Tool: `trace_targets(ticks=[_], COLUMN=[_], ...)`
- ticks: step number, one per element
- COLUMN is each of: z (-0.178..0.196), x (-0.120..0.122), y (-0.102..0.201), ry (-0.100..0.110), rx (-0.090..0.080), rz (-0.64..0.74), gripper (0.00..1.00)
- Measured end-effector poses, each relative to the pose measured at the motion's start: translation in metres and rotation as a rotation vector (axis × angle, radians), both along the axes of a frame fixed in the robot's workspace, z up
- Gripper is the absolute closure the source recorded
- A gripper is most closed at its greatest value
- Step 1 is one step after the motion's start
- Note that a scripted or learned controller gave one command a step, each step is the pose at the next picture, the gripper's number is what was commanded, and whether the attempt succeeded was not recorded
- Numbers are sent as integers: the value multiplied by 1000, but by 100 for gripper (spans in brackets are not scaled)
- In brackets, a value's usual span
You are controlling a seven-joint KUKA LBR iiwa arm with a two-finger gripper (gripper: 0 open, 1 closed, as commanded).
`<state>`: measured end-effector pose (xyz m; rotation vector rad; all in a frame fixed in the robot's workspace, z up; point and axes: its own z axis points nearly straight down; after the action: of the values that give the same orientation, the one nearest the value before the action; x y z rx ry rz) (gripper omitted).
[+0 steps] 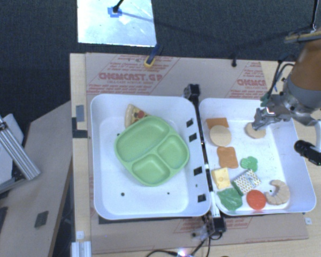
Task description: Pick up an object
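Right now your gripper [258, 121] hangs directly over the round cookie [255, 131] in the right bin [299, 165], grip state unreadable.

Small round tan cookie [255, 131], flat near the right bin's [302, 167] far wall, under the hand [260, 120].

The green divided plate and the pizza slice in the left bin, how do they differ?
The green divided plate is large, rounded and one plain pale green, with three compartments; the pizza slice is small, wedge-shaped and orange-yellow with red spots. The plate lies in full view near the bin's middle, while the slice sits toward the far edge, partly hidden under the plate's rim. Both lie in the left bin, away from the gripper.
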<state>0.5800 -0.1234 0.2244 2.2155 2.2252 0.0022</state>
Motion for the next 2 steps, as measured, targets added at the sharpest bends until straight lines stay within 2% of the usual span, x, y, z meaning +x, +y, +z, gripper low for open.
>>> trace_targets(ticks=[2], z=[-7], x=[10], y=[93], ry=[0], rx=[1], rz=[4], gripper=[100])
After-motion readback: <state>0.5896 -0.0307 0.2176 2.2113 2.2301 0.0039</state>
